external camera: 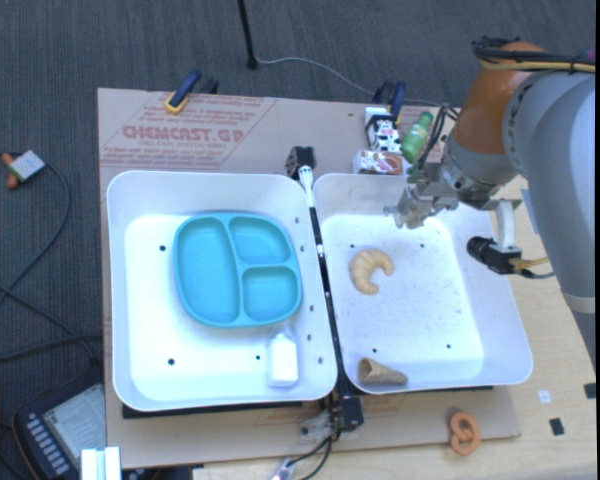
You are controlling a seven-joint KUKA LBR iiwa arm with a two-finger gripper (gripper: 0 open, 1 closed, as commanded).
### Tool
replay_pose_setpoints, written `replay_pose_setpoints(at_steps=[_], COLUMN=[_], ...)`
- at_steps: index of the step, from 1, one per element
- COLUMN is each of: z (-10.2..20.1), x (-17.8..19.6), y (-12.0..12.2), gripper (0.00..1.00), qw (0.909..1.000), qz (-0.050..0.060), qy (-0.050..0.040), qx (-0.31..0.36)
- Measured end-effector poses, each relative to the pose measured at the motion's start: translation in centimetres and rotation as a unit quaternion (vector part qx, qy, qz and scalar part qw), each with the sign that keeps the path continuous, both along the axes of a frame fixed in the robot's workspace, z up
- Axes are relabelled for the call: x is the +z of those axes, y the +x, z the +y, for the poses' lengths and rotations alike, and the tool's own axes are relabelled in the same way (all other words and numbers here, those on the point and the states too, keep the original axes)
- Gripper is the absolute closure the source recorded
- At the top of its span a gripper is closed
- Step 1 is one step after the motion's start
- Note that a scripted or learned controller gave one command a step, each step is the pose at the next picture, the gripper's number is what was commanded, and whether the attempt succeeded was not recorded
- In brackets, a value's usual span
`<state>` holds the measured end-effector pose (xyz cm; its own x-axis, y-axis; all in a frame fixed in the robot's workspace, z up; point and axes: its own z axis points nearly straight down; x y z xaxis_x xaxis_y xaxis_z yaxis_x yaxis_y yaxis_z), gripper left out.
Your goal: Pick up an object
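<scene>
Over the far part of the right bin (440, 318), the claw (413, 211) hung close to the bin's back wall, carried by the grey arm (555, 158) that reached in from the right. Whether the claw stood wide or narrow could not be told at this angle, and nothing was seen held in it.

The croissant (370, 269) lay on the floor of the right bin, left of centre, nearer the camera than the claw and apart from it. A small brown pastry piece (382, 372) rested at the near left corner of the same bin, up against the rim. The rest of that bin's floor showed scattered dark specks.

The left bin (145, 298) held a blue divided plate (237, 270) with three compartments, lying flat near the middle. A small white bottle (283, 358) stood at the near right corner of that bin, just beside the plate's lower edge.

Both bins sat side by side on the desk (280, 128), which was covered by a brown board with red lettering. An orange ring (464, 431) lay on the board in front of the right bin, outside it. A small printed box (382, 158) sat behind the right bin, near its back left corner. Blue clamps (185, 88) gripped the board's far edge.
</scene>
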<state>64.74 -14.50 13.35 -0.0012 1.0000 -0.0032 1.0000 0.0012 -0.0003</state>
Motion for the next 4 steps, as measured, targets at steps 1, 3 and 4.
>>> replay_pose_setpoints(at_steps=[1, 3, 4], z=[1.2, -0.3, 1.1], x=[0.1, 1.0, -0.3], y=[-1.6, -0.3, -0.2], gripper=[1.0, 1.0, 1.0], qw=[1.0, 1.0, 1.0], qz=[0.0, 0.0, 0.0], qy=[0.0002, 0.0011, 0.0006], qx=[-0.001, 0.0, -0.001])
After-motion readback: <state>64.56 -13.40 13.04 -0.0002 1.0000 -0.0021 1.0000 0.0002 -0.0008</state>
